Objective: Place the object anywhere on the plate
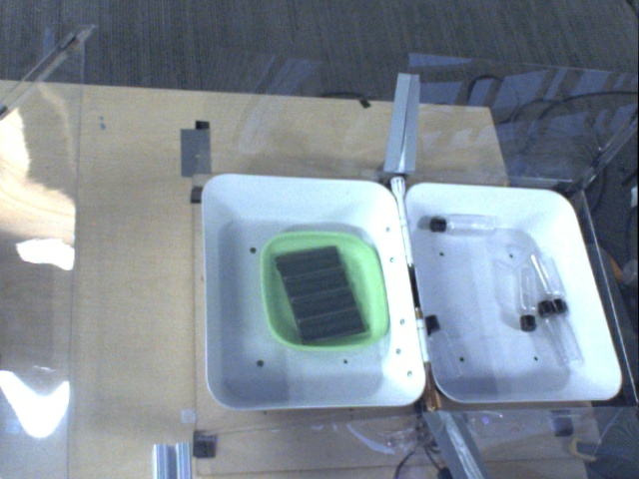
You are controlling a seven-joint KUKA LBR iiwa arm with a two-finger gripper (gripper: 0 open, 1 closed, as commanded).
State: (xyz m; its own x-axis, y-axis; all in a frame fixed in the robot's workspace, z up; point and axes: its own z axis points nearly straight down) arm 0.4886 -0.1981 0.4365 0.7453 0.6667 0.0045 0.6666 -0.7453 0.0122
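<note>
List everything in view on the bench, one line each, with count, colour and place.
bins: 2, white, side by side on the bench; left bin, right bin
plate: 1, light green, squarish, in the left bin
ridged block: 1, dark grey, lying on the plate
clear tubes with black caps: 3, transparent; one near the right bin's far edge, two close together toward its right side
bench: 1, light wood, under both bins
metal bar: 1, grey, at the far end of the seam between the bins
</note>
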